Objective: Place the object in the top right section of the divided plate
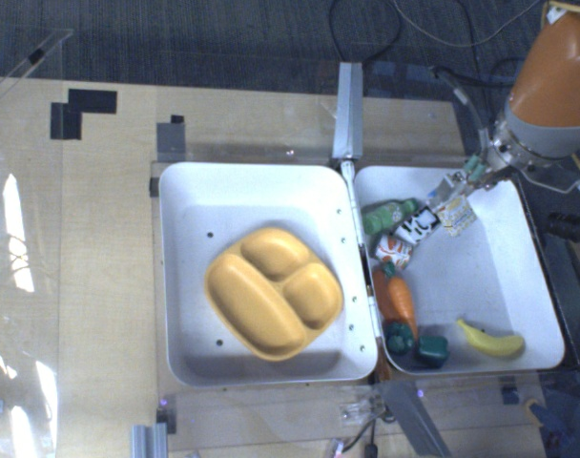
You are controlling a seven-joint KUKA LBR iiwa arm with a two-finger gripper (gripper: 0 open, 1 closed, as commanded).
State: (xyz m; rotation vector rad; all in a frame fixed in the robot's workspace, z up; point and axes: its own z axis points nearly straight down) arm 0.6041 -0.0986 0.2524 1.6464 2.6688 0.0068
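Observation:
A yellow divided plate (274, 292) with three sections lies in the left bin (190, 208). In the right bin (519, 265), along its left wall, lie a green packet (383, 217), a white, black and red object (409, 234), an orange carrot (398, 299) and two dark teal pieces (416, 343). A yellow banana (490, 340) rests near the front right corner. My gripper (451, 204) hangs low at the back of the right bin, right beside the upper right end of the white and black object. I see nothing lifted.
A metal divider rail (348, 113) runs between the bins at the back. The arm's orange band (555, 65) and cables (404, 17) sit above the right bin's far corner. Bare bin floor (481, 275) spreads between gripper and banana.

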